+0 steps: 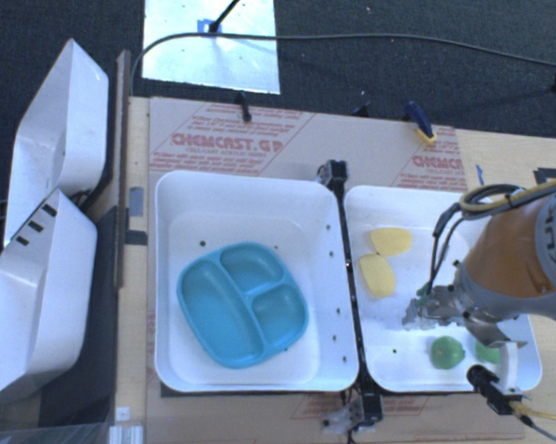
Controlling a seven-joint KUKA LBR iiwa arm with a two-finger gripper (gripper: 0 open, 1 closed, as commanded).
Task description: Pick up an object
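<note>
Tool [421, 311] hovering in right bin [401, 200], lower right of frame, near green object [447, 352]; finger state unclear, nothing lifted yet.

The arm [529, 260] is a thick, rounded thing, grey on its upper casing with a broad orange band [506, 258] wrapped around it above the wrist. A bundle of black and yellowish cables [486, 196] loops over the top of it. Below the orange sits a grey metal wrist block, and the pincer [418, 312] at its tip is small, pale and metallic.
</note>
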